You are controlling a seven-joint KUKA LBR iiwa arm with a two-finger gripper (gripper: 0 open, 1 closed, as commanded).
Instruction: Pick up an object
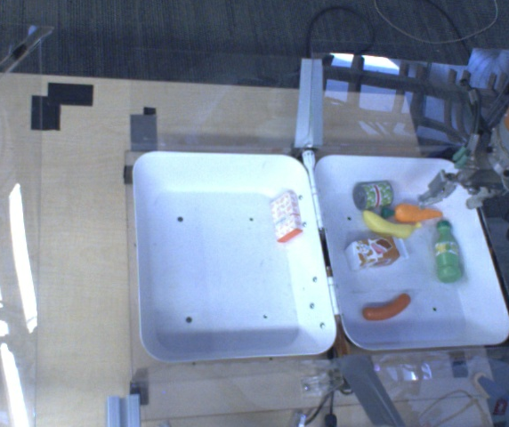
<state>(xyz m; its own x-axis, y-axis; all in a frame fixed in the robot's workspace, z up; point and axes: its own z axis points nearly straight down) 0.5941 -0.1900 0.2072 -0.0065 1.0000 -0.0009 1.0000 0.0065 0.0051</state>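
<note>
My gripper hangs over the far right corner of the right bin, reaching in from the right. It is open, its two fingers spread apart with nothing between them. Just below and left of it lies an orange carrot beside a yellow banana. A green can lies on its side near the bin's back. A green bottle lies along the right side, a small printed carton in the middle and a brown sausage toward the front.
The left bin holds one small red and white box close to its right wall. A metal divider runs up between the bins at the back. Cables and frame parts sit behind the right bin.
</note>
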